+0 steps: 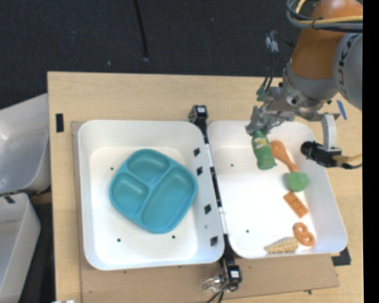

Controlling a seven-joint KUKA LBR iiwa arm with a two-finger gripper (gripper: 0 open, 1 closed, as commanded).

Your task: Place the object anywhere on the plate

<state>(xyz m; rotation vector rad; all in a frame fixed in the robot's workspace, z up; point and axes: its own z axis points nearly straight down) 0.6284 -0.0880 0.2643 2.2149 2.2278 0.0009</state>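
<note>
Green bottle (pixel 263 151) lies in rt white bin (pixel 252 232); teal plate (pixel 153 190) in lft bin (pixel 88 245), wood bench (pixel 63 100). Gripper (pixel 260 126) touches bottle top; opening unclear.

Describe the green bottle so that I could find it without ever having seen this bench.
Look in the right bin, at its far edge, just below the gripper. The bottle lies there, left of an orange spoon-shaped toy. It is the only long green thing; the other green piece is a round blob.
</note>
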